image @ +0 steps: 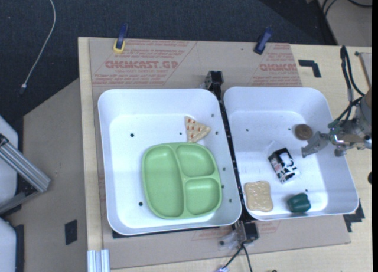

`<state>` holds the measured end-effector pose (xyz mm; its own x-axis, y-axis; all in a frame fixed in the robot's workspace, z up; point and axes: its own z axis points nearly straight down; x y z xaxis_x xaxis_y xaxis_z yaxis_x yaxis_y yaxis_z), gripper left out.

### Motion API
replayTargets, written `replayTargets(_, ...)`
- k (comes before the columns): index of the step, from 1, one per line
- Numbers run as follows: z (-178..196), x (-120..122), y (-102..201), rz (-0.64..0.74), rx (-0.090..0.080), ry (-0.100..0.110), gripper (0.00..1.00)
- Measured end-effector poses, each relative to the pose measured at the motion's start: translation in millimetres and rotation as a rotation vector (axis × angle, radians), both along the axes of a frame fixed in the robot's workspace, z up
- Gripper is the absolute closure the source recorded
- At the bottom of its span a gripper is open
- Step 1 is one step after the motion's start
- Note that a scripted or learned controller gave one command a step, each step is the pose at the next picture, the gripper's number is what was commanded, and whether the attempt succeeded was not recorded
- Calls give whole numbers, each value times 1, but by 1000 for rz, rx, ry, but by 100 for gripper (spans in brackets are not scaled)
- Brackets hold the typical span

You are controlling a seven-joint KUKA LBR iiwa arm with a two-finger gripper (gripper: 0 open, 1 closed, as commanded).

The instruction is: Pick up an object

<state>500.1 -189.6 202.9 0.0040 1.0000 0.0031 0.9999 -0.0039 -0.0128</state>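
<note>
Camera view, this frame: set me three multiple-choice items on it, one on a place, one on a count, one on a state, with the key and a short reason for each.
1. Where does the green divided plate lie?
A. In the left bin
B. In the right bin
C. On the cardboard outside the bins

2. How many loose things lie in the right bin?
A. Two
B. Four
C. Six

3. What is the state of the plate's compartments?
A. Bare
B. Filled with food
C. Covered by a lid

Key: 1 A, the plate sits within the left bin, below the pizza slice toy. 2 B, the brown disc, black-and-white packet, tan cracker and dark green piece. 3 A, all three sections show plain green.
</note>
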Motion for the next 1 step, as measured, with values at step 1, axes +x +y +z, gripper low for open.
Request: replayTargets(1,6,3,0,4,-3,-13,0)
